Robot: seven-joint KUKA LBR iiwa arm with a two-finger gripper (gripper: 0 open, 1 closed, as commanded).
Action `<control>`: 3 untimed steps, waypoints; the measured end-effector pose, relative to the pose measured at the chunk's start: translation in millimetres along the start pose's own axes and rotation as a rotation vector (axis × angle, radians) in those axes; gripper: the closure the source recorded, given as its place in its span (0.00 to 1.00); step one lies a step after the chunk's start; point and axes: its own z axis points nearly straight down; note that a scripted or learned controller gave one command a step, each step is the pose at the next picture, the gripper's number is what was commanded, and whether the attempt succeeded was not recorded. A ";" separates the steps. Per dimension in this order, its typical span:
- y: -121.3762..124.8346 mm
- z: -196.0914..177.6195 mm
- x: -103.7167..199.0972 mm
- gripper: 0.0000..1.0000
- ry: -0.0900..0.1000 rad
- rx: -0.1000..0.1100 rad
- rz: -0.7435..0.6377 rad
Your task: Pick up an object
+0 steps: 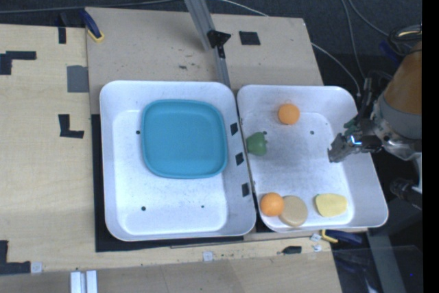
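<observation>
Gripper (pixel 341 149): it hangs over the right-hand side of the right bin (pixel 367 178), its dark tip pointing left and down toward the bin floor; nothing sits between its parts, and whether it is apart or together I cannot tell from this slant
Arm (pixel 405 99): grey with an orange band, reaching in from the right edge, its wrist over the bin's right wall
Nearest candidate: a pale yellow piece (pixel 331 204) lies in the front right corner, below the gripper and apart from it
Front cluster: a tan round disc (pixel 295 211) touches an orange ball (pixel 272 204) by the front left corner, just left of the yellow piece
Other candidates: a second orange ball (pixel 289 114) rests near the back of the bin, and a small green object (pixel 257 143) sits against the left wall
Left bin (pixel 120 147): carries a blue square plate (pixel 184 138), well apart from the gripper
Task state: nothing is lifted yet; every object lies on a bin floor
Risk, balls: they would likely roll away if one side is nudged first
Risk, flat pieces: the disc and yellow piece lie low, so a closing grasp may skate over them
Risk, walls: corner and wall positions leave little room, so the tip could strike the rim
Risk, cluster: a descent there may catch two things or push both aside
</observation>
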 end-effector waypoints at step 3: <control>25.3 -23.0 109.1 1.00 0.002 0.005 -0.004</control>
